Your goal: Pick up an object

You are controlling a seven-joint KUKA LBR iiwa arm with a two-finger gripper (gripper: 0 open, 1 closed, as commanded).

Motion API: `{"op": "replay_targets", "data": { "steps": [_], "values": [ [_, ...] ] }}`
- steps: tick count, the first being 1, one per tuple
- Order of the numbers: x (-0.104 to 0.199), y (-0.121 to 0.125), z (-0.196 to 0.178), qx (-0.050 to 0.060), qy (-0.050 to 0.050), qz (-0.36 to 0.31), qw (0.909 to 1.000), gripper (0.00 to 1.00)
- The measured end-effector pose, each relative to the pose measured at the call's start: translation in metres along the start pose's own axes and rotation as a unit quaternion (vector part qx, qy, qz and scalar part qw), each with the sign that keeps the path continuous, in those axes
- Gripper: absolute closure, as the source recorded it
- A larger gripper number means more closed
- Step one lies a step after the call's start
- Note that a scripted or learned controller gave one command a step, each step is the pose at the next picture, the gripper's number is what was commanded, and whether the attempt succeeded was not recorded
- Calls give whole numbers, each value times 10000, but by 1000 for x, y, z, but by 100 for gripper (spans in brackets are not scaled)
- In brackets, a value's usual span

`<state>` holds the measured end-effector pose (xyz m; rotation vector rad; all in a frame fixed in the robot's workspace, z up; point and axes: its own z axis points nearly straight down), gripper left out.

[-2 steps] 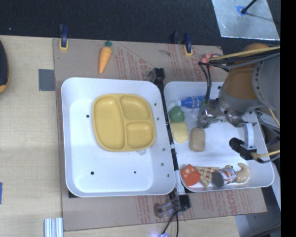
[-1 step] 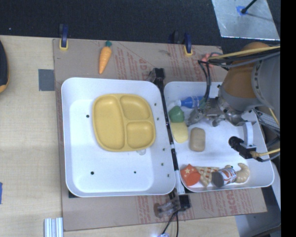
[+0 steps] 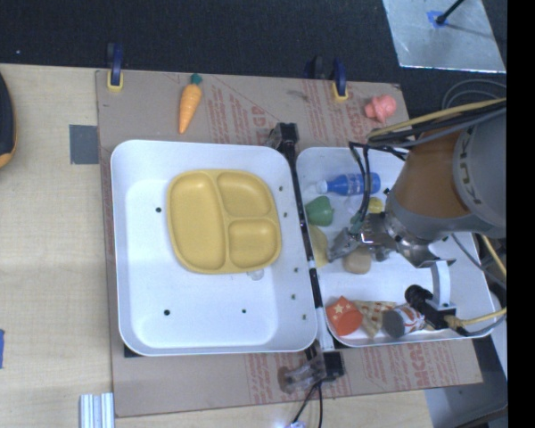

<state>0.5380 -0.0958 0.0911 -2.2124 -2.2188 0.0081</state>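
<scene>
My gripper (image 3: 355, 243) is down inside the right bin (image 3: 464, 279), reaching in from the right under the orange-banded wrist. Its tip hangs over a tan rounded object (image 3: 358, 262) near the bin's middle left. Beside it lie a green object (image 3: 319, 209), a yellowish piece (image 3: 318, 241) against the left wall, and a blue-capped bottle (image 3: 346, 185) toward the back. Along the front wall sit a red round item (image 3: 342, 315), a slice-shaped toy (image 3: 377, 310) and a grey object (image 3: 392, 325).
The left bin (image 3: 143, 266) holds a yellow divided plate (image 3: 223, 219). A toy carrot (image 3: 189, 103) and a pink object (image 3: 382, 107) lie on the brown board behind the bins. Cables run along the right bin's right side.
</scene>
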Motion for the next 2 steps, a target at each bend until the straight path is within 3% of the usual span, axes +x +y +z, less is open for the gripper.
{"op": "replay_targets", "data": {
  "steps": [1,2],
  "values": [
    [-2,3,-11,-23,-14,-4,10000,100],
    [73,13,-106,-71,-1,-39,10000,100]
  ]
}}
